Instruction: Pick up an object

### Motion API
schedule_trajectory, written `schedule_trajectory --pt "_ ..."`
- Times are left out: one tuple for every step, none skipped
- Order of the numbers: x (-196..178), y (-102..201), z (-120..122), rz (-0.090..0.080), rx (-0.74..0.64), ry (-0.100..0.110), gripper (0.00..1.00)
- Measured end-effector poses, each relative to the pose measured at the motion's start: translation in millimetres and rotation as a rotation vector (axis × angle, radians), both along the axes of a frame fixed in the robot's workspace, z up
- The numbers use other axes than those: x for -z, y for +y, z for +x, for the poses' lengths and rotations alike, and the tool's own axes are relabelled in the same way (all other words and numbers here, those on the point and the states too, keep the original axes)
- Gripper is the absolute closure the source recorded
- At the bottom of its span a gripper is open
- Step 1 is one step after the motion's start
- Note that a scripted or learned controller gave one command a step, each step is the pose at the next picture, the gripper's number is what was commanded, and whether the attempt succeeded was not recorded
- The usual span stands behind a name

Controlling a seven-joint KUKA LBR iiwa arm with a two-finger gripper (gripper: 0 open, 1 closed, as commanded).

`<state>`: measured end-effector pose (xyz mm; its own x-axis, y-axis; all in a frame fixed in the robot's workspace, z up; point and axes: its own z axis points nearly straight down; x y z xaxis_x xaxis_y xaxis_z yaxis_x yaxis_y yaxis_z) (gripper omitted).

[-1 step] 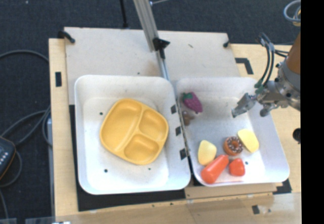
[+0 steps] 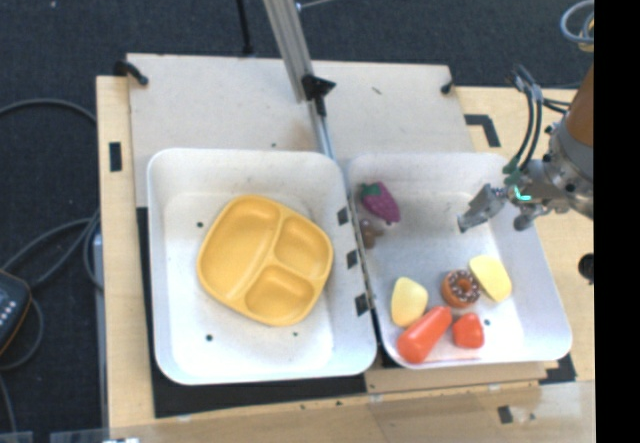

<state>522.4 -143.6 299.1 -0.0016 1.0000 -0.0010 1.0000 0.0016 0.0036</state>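
Desk (image 2: 230, 96): a pale board is seen carrying two shallow white bins side by side; its left and near edges are bordered by dark floor and cables.
Left bin (image 2: 175, 221): a yellow divided plate (image 2: 265, 258) is held in its middle, lying flat, with three compartments.
Right bin (image 2: 430, 201): all the small objects are gathered here, most toward the near side.
Objects: a purple item (image 2: 379, 201) is seen at the far left of the right bin, with something small and brownish, hard to make out, touching it on the near side. Near the front, a yellow piece (image 2: 408, 300), an orange carrot-like piece (image 2: 424, 333), a red piece (image 2: 468, 331), a brown ring-shaped doughnut (image 2: 461, 287) and a second yellow piece (image 2: 491, 277) are clustered, several touching.
Gripper (image 2: 497, 214): it is placed over the right side of the right bin, above bare floor, apart from the cluster.
Fingers: two dark fingers are seen spread apart, with nothing between them.
Arm: most of it is cut off at the right.
Pole (image 2: 283, 16): a slanted metal pole is seen crossing the far side of the desk.
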Motion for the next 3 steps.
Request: schedule_trajectory --pt "44 -6 4 0.0 0.002 0.006 0.0" --pt "91 1 8 0.001 0.002 0.007 0.0" --pt "153 -5 8 0.001 0.002 0.008 0.0"
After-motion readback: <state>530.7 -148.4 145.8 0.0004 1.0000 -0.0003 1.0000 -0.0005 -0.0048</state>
